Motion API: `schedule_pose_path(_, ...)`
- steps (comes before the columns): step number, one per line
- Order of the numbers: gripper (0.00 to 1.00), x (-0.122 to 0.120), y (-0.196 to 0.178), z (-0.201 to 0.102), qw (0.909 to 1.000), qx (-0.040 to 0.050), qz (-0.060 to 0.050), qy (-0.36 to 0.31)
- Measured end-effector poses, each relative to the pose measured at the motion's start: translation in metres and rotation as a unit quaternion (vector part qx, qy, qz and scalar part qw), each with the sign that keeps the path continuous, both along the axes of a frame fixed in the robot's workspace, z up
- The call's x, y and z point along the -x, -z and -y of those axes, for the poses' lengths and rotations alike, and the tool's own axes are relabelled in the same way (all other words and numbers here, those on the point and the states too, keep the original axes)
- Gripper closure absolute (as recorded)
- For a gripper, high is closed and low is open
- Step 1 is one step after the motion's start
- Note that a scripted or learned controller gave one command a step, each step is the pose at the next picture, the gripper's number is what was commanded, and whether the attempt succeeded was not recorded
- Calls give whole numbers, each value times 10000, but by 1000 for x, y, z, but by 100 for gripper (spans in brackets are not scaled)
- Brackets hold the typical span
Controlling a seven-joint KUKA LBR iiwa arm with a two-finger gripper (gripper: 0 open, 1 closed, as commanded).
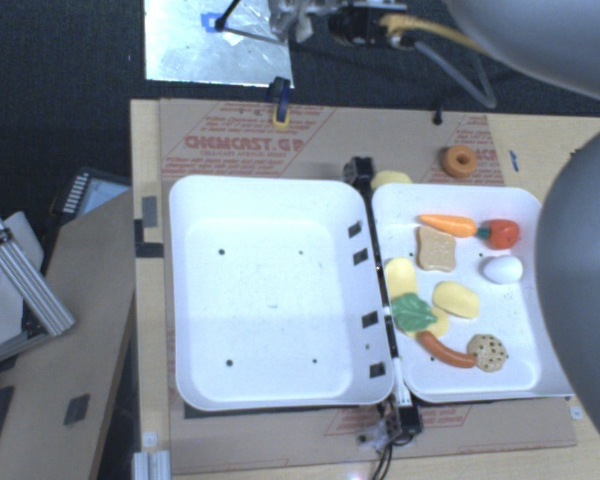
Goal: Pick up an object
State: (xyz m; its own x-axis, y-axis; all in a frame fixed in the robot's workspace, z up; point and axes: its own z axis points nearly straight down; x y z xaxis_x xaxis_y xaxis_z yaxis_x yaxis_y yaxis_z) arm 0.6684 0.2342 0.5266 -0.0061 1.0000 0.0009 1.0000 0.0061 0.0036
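Note:
The right bin (528, 208) holds several toy foods: a carrot (447, 225), a red tomato (502, 233), a bread slice (437, 251), a white egg (501, 269), two yellow pieces (456, 299), a green leaf (412, 311), a sausage (446, 350) and a cookie (488, 352). My gripper (302, 10) hangs far back at the top of the view, over a silver sheet (195, 28), well away from both bins. The grey arm (580, 298) covers the right bin's right side.
The left bin (270, 288) sits beside the right one, joined by black clips (365, 258). A donut (460, 161) lies on the cardboard behind the right bin. A yellow piece (390, 180) rests at that bin's back rim. A metal frame (20, 278) stands at left.

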Motion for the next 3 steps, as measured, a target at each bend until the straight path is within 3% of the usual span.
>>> schedule_pose_path(3, 100, 0, -8, 0, 10000, 6, -10, 2)
